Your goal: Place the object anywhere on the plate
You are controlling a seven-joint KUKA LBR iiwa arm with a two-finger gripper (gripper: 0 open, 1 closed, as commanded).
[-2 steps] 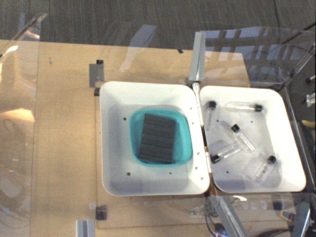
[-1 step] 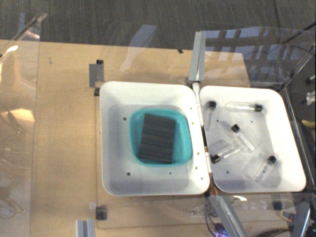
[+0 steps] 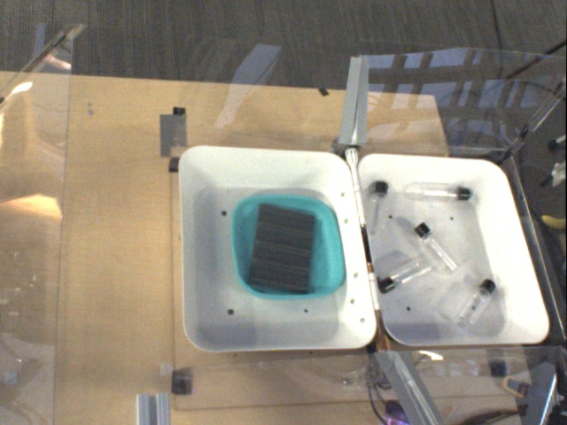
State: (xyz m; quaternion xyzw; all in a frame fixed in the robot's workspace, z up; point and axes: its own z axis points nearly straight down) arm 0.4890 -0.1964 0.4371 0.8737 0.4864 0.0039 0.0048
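Camera view: dark block lies on teal plate (left bin), rim clear all round; vials scattered in right bin. Hand state: cannot tell.

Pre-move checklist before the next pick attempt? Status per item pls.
1. Teal plate in the left bin: ok, sitting flat.
2. Free room on the plate: not ok, a dark ridged block covers most of it.
3. Objects to pick in the right bin: ok, five clear vials with black caps, e.g. one along the far side.
4. Vials separated enough to grasp: ok for the far one; two in the middle lie close together.
5. Gripper state: cannot tell.
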